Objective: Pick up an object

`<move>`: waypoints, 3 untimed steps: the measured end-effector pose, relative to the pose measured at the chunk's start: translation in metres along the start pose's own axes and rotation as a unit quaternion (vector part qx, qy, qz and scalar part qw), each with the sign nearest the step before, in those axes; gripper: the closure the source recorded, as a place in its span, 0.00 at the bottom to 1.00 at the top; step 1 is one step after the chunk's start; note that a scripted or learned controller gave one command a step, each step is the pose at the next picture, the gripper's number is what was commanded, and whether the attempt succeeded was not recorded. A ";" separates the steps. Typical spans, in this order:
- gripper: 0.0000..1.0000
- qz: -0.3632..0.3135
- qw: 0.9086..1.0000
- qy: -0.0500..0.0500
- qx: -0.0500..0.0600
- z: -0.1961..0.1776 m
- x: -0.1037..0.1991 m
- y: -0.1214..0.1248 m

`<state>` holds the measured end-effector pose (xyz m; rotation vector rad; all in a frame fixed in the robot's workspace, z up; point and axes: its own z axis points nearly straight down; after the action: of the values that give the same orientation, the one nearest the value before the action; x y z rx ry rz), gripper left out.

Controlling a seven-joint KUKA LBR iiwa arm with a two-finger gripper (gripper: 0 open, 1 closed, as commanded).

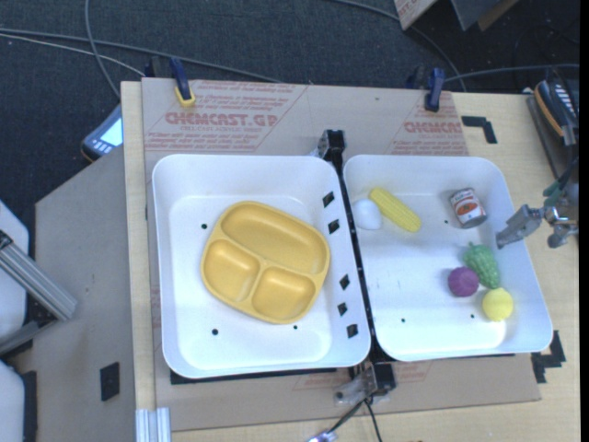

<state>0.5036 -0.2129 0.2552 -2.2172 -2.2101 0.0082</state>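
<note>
The right bin [414, 334] holds a yellow corn cob [395, 209] with a white ball [367, 215] touching its left end. A small red-labelled can [468, 207] lies at the back right. A green leafy vegetable [482, 263], a purple fruit [463, 282] and a yellow lemon [497, 304] cluster at the front right. My gripper [537, 231] hangs over the bin's right rim, just right of the can and the green vegetable. It is open, with nothing between its fingers.
A yellow divided plate [265, 261] lies in the left bin [179, 330]. Black clips run along the divider between the bins [345, 274]. Blue clamps [183, 85] hold the board at the back. Cables cross the dark floor behind.
</note>
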 end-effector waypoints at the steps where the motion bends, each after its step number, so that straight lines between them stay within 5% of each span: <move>1: 0.00 -0.002 1.000 -0.002 -0.005 -0.005 0.000 0.002; 3: 0.00 -0.001 1.000 0.000 -0.002 0.117 0.000 0.013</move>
<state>0.5150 -0.2124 0.1382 -2.2164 -2.2159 0.0032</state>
